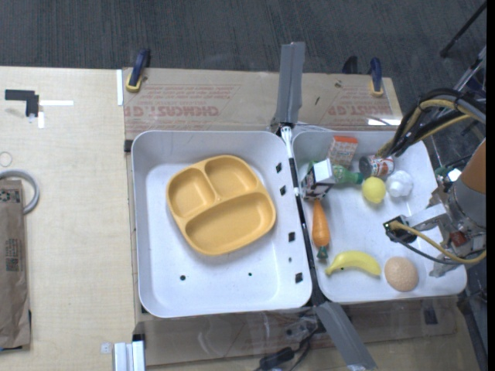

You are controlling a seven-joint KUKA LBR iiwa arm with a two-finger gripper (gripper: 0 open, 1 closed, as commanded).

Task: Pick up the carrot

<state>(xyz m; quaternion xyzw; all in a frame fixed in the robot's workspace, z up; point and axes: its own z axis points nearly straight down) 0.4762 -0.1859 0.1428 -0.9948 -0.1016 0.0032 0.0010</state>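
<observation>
Brown bag (11,269) partly off-frame left.

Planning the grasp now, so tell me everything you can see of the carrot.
The carrot is small, orange and smooth, probably plastic, and darker at its near end. It lies flat on the floor of the right bin, lengthwise along the bin's left wall, with nothing on top of it. Its far end reaches the cluster of small items by that wall. Its near end is close to the banana; I cannot tell whether they touch.
</observation>
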